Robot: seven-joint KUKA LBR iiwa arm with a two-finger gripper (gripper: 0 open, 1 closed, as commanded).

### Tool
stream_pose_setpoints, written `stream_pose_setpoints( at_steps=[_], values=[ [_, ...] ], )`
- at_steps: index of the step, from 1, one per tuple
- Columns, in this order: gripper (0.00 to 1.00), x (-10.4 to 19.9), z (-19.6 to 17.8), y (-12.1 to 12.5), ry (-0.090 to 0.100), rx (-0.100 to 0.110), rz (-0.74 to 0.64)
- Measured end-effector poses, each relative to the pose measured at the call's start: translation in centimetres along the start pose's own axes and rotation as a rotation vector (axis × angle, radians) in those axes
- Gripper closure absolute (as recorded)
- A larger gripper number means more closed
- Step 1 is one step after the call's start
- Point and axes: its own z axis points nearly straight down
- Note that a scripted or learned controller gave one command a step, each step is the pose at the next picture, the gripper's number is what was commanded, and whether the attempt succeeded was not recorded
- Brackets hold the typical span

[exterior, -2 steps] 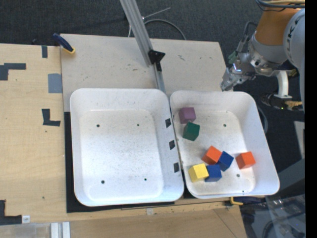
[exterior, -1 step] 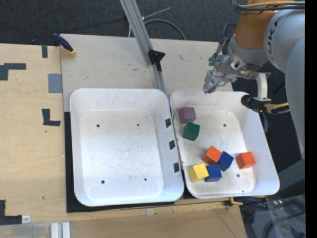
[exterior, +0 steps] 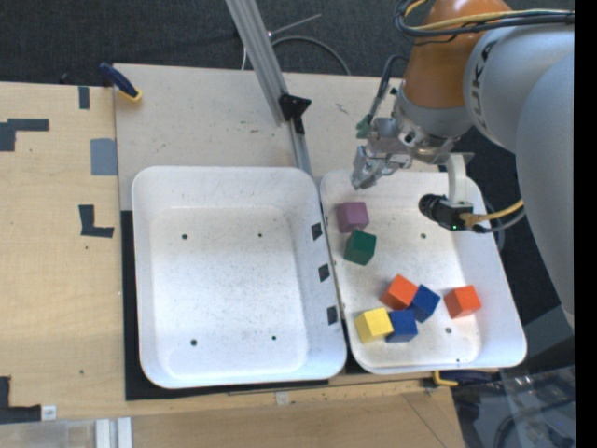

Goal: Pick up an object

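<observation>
a single fixed camera sits above the bench (exterior: pixel 215 110), looking down at a slant on both white bins: left bin (exterior: pixel 149 194) and right bin (exterior: pixel 499 343). it seems moderately close; the arm (exterior: pixel 522 73) enters from the frame's right.

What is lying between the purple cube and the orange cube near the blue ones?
In the camera view, the green cube lies between the purple cube and the orange cube, on the right bin's white floor.
</observation>
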Motion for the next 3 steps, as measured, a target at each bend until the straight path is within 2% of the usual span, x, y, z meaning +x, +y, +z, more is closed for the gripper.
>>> stream_pose_setpoints(
  at_steps=[2,3],
  values=[
    [1.00,9.6,-0.2,-0.8,0.000,-0.001,0.000],
    [1.00,13.9,-0.2,-3.1,0.000,0.000,0.000]
  ],
)
